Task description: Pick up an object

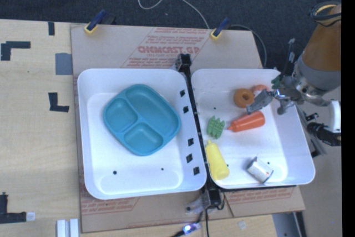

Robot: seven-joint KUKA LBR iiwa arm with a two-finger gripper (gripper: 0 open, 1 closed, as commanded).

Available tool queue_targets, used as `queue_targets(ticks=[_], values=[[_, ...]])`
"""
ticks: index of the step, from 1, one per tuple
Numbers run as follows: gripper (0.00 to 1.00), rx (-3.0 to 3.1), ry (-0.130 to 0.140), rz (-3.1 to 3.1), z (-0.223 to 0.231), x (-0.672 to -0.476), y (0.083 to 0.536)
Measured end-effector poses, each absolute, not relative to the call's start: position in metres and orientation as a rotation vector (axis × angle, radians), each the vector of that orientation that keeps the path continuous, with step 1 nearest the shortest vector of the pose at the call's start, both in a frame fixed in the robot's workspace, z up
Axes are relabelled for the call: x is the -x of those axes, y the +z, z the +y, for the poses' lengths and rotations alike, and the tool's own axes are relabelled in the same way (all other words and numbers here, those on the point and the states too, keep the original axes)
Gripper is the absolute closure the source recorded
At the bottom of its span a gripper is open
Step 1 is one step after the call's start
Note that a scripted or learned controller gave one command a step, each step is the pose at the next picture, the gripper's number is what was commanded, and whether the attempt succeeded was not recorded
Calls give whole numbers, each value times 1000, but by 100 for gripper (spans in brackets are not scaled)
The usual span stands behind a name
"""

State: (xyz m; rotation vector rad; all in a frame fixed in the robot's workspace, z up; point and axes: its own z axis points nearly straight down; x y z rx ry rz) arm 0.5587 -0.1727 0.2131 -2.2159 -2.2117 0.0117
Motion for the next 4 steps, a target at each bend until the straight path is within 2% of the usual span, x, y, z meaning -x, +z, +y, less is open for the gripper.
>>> queue_targets(ticks=[1,2,3,4], values=[[0,2219,3,-2222,-172,-561,219],[0,2216,8,-2217,-177,-553,157],[0,2215,7,-2217,-177,-554,92],[0,2220,2,-2223,-177,-554,85]])
